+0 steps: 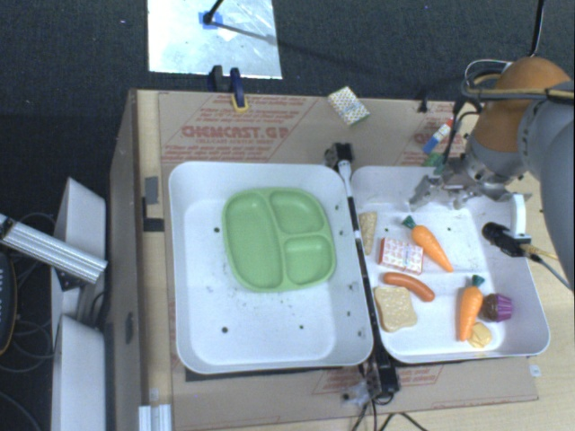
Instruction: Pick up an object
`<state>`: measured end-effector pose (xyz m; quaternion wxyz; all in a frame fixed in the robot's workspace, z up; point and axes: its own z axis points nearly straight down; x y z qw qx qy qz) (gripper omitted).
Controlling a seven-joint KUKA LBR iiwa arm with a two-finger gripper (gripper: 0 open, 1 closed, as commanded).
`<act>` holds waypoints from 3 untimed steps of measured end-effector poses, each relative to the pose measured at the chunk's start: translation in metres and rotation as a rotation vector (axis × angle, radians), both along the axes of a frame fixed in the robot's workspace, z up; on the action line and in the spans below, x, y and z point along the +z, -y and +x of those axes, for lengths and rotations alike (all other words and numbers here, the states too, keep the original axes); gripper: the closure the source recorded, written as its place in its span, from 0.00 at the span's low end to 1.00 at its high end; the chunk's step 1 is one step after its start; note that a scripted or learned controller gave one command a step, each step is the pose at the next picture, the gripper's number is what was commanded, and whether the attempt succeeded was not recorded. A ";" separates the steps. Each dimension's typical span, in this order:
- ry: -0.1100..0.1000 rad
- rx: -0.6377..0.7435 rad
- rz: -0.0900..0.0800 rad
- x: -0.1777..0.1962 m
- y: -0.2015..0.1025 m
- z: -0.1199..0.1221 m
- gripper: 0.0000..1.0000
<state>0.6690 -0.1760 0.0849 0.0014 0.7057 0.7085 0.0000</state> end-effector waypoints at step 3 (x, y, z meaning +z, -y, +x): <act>0.002 -0.002 0.000 0.001 0.014 0.000 0.00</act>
